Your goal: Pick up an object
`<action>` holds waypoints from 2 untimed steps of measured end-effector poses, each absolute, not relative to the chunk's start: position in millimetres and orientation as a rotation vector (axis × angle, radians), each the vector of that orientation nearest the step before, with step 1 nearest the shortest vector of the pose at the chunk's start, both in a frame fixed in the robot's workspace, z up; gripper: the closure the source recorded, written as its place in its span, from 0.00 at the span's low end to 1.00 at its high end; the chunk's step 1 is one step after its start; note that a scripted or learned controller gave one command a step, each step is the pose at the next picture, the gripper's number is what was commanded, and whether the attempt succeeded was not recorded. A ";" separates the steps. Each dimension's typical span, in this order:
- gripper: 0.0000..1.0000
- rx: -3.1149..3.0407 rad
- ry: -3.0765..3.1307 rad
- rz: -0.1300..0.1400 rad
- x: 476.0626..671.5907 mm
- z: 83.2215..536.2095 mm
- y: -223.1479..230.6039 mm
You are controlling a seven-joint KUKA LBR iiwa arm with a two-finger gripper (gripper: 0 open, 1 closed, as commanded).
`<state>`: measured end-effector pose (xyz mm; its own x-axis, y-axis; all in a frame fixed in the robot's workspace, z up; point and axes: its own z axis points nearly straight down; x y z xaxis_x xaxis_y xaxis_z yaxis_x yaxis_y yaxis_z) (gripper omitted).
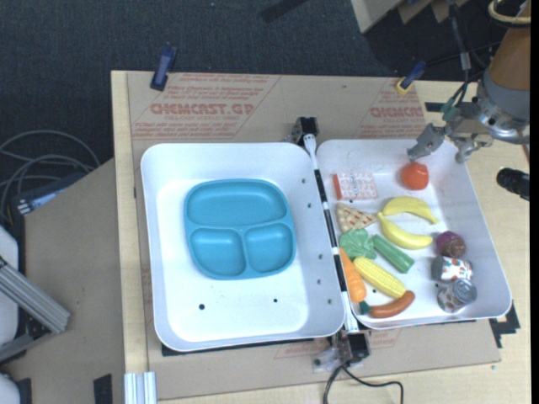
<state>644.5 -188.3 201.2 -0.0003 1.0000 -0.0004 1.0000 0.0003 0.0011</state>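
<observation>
My gripper [445,146] hangs open over the far right part of the right bin [484,225], its two fingers spread with nothing between them. A red tomato [413,175] lies just below and left of the left finger. Further in the same bin lie a yellow banana [408,222], a corn cob [378,277], a green vegetable [376,248], a carrot [354,279], a sausage [386,307], a purple fruit [450,244], a waffle [354,218], a pink packet [354,185] and a small can [454,281].
The left bin [160,251] holds a blue three-compartment plate [240,227]. A black bar with clamps [318,194] runs between the two bins. Blue clips [162,67] sit at the board's far corners. Cables lie off the bench at the left.
</observation>
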 end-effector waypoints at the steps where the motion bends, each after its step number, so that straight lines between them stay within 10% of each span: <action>1: 0.00 2.226 2.230 0.000 665.7 83.0 -209.1; 2: 1.00 2.218 2.224 0.000 667.3 95.6 -211.4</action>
<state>667.3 -211.4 95.6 -0.0029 1.0000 -0.0007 1.0000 0.0029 0.0007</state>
